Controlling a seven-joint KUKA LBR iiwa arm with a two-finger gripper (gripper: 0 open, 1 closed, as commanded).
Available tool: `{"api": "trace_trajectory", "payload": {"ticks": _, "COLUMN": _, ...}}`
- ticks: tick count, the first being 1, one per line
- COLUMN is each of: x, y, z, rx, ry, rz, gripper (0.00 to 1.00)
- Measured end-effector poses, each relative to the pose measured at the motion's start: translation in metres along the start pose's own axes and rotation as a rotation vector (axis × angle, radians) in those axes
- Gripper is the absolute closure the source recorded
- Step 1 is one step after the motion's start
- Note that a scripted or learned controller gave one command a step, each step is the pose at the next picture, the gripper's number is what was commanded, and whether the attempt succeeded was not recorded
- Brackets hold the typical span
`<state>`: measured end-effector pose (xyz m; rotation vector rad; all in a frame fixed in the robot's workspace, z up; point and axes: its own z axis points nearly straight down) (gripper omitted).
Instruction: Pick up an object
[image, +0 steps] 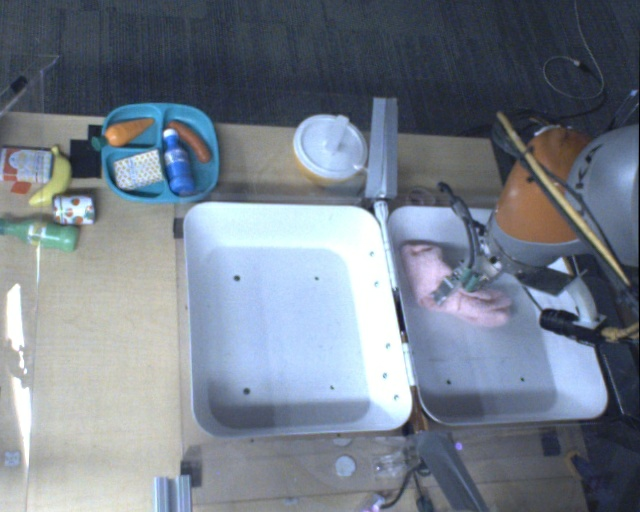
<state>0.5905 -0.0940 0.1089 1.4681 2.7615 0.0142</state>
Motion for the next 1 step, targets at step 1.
{"api": "trace_trajectory", "payload": {"ticks": 1, "x": -0.0088, "y": 0.0891, "z": -0.0762, "rx": 0.009, "ry": 0.004, "rz": 0.074, "gripper": 1.0}}
